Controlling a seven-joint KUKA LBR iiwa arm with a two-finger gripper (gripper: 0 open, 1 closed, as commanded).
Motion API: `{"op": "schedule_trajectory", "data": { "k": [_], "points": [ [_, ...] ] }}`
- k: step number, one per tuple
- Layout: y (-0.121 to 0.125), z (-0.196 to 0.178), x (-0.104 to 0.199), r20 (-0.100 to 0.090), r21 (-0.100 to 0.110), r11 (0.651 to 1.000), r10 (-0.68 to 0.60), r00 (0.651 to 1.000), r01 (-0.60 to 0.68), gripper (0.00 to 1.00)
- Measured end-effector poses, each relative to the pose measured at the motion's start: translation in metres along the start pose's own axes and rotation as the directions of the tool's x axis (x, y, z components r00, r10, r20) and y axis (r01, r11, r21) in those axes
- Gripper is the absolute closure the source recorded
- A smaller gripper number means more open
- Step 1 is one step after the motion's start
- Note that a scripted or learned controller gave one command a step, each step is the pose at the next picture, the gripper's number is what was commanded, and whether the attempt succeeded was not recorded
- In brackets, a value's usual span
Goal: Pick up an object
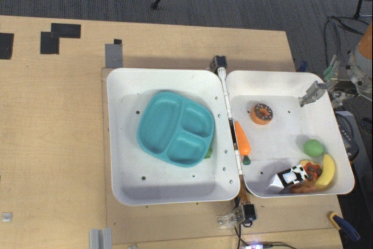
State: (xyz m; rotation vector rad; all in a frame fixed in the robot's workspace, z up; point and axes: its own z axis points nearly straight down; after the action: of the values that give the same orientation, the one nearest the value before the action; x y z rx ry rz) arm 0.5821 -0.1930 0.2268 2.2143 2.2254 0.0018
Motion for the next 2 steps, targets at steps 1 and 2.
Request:
{"op": "schedule_trajectory", "data": {
  "k": [1,2],
  "points": [
    [-0.029,0.14,0.089,-0.001,-0.003,0.967,0.253,0.967,-0.253,0.0],
    [0.024,0.14,0.094,0.0,-0.003,1.0,0.004,1.0,-0.004,0.0]
  ]
}}
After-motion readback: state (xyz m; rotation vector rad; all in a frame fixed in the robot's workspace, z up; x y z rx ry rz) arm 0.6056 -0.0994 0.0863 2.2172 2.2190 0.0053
